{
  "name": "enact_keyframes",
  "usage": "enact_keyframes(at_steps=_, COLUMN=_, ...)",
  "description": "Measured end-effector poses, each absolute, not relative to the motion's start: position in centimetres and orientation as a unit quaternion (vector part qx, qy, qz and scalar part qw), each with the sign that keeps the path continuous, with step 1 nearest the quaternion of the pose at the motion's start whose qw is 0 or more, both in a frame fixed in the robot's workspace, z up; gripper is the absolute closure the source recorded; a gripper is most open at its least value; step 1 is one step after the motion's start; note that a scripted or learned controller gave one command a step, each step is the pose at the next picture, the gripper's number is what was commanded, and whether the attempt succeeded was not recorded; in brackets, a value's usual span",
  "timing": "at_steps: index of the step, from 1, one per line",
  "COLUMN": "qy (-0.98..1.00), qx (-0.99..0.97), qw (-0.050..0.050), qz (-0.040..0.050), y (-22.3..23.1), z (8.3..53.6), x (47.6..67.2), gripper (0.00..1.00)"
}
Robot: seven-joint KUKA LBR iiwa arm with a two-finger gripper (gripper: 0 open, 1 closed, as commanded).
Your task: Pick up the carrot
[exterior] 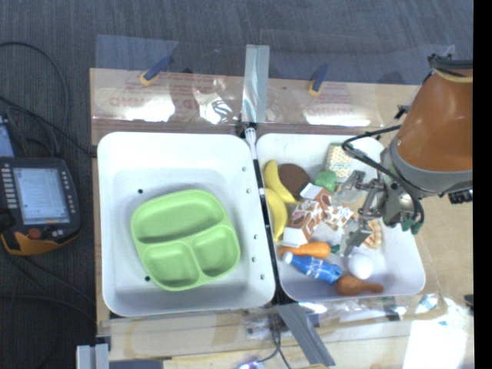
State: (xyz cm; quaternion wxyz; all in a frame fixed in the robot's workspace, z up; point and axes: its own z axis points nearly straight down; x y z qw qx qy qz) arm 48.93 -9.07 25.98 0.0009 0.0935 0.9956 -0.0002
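Observation:
The carrot (306, 249) is orange with a small green tip and lies flat in the right bin (407, 271), near its lower left, just above a blue bottle (315, 267). My gripper (358, 225) hangs over the middle of the same bin, to the right of the carrot and slightly above it in the view. It is open, with nothing between its fingers. The grey arm with its orange band (442, 129) reaches in from the right and hides the bin's right side.
Around the carrot lie a banana (273, 194), a brown round item (294, 177), a patterned packet (323, 215), a white egg (360, 266) and a brown piece (357, 286). The left bin (115, 283) holds a green divided plate (184, 238).

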Motion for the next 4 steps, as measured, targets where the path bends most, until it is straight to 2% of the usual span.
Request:
enact_keyframes(at_steps=1, qy=0.988, qx=0.156, qw=-0.003, qz=0.0003, y=-1.5, z=18.1, x=48.3, gripper=0.0)
enact_keyframes(at_steps=2, qy=1.0, qx=-0.018, qw=0.0, qz=-0.0002, y=-4.3, z=18.4, x=48.4, gripper=0.0)
enact_keyframes(at_steps=3, qy=0.999, qx=-0.036, qw=0.0, qz=0.0, y=-2.6, z=18.3, x=50.9, gripper=0.0)
enact_keyframes(at_steps=4, qy=0.998, qx=-0.065, qw=0.0, qz=-0.0009, y=-9.2, z=18.4, x=48.9, gripper=0.0)
